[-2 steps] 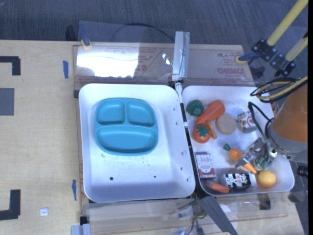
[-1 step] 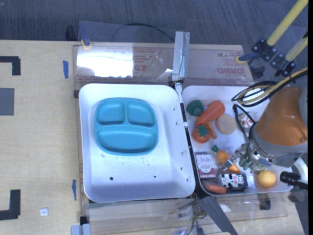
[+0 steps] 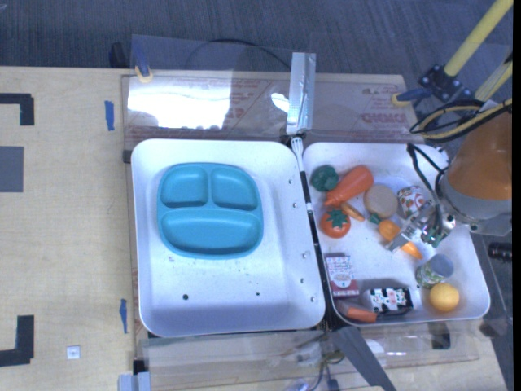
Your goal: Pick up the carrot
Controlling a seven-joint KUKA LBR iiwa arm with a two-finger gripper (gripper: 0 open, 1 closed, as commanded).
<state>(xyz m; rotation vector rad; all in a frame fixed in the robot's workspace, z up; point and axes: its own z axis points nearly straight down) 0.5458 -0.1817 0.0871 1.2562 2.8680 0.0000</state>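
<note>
Hovering over right white plastic bin (image 3: 476,304), metallic end effector (image 3: 425,228) on grey arm, finger state unclear; long orange plastic carrot (image 3: 352,183) lying apart, farther left beside dark green toy vegetable (image 3: 324,177); blue sectioned plate (image 3: 212,208) in left bin (image 3: 163,300).

From my seat, the metal gripper (image 3: 413,236) sits low among clutter: a small orange piece (image 3: 389,230) touching its fingers, a tan round disc (image 3: 379,199) just beyond. Bare white bin floor (image 3: 370,255) lies beside them.
</note>
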